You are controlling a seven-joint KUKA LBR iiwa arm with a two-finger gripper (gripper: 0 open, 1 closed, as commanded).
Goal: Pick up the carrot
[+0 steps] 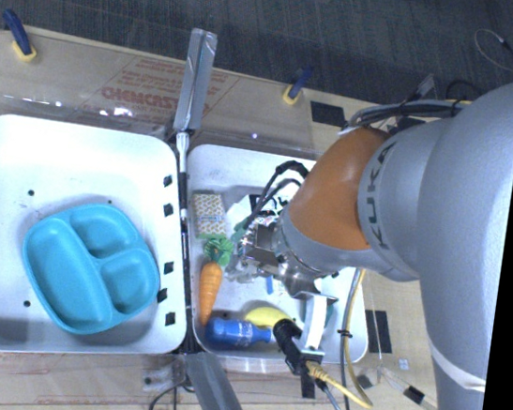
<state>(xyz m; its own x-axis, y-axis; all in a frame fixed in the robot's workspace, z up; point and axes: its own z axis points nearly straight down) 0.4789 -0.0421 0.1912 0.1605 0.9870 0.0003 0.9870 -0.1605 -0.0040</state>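
The carrot (210, 289) lies against the right bin's (206, 171) left wall, so the gripper (248, 250), its opening indeterminate here, hovers just beside it.

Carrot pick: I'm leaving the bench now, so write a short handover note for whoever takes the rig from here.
Gripper: low in the right bin, right of the carrot's leafy end; the view does not settle whether it is open or shut, and nothing is seen held in it.
Carrot: lies along the right bin's left wall, green top pointing away from the camera, apart from the gripper.
Nearby: a blue bottle and a yellow item at the bin's near side, a speckled sponge-like piece beyond the carrot. Blue divided tray sits in the left bin.
Done: approach only. Left: grasp and lift the carrot.
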